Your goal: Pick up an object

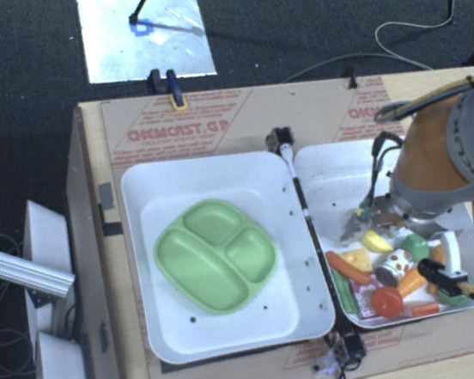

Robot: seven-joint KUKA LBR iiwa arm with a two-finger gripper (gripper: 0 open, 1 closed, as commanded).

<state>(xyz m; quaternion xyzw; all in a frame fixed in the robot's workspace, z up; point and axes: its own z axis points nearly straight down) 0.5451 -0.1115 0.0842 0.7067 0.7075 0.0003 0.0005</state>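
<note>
The gripper [365, 226] hangs low over the toy pile [396, 276] in the right bin [329, 168] (finger state impossible to tell), so by my judgement nothing is lifted yet.

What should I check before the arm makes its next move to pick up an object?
1. Pincer over the right bin: ok, low above the toy pile.
2. Object between the fingers: cannot tell, the wrist hides them.
3. Nearest target: ok, a yellow piece lies just beside the pincer.
4. Crowding: not ok, the carrot, tomato and other toys touch each other.
5. Green tray in the left bin: ok, apart from the arm.
6. Cable near the wrist: cannot tell if it is slack.
</note>
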